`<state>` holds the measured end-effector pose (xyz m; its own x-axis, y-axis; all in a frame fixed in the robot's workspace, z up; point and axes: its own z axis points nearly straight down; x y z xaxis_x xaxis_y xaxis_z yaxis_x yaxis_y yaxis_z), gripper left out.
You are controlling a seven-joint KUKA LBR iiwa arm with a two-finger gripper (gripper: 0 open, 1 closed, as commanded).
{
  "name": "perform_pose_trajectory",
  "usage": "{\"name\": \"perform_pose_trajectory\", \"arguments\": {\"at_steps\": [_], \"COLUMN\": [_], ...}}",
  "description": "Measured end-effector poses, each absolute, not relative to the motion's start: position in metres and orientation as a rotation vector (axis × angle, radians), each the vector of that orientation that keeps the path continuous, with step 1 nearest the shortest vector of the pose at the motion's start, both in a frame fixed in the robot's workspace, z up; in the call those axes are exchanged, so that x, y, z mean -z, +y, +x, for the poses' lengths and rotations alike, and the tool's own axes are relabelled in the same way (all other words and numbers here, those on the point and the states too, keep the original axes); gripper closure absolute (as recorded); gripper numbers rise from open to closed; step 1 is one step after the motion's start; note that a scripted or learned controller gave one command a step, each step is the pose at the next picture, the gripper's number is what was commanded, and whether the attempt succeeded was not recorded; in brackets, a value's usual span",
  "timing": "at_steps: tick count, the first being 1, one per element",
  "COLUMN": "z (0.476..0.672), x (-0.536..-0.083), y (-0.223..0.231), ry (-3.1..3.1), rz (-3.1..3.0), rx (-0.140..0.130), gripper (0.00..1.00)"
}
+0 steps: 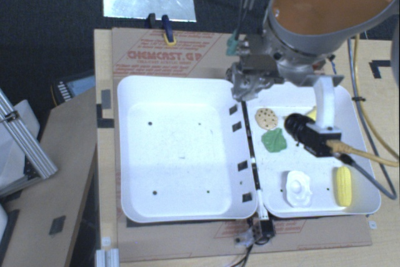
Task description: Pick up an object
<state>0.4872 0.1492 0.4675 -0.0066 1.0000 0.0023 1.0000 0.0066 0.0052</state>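
Over two white bins sitting side by side, the left bin (175,153) is lying bare while the right bin (365,197) is holding a round cookie (266,117), a green leafy piece (274,141), a white lump (297,189) and a yellow corn cob (342,186). Above the right bin's far left corner, near the cookie, the gripper (245,89) is hanging with nothing visibly in it; whether it is wide or narrow cannot be told. Judging by this, the reaching step is underway, and the next move is calling for lining up over one item and lowering onto it.
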Motion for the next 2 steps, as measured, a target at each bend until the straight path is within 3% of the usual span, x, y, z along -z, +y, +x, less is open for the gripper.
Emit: {"name": "perform_pose_trajectory", "arguments": {"at_steps": [1, 2], "z": [0.4862, 0.4863], "x": [-0.5392, -0.5351], "y": [0.2004, 0.1974], "ry": [2.230, 2.226], "rz": [2.209, 2.217], "rx": [-0.016, -0.004], "gripper": [1.00, 0.00]}}
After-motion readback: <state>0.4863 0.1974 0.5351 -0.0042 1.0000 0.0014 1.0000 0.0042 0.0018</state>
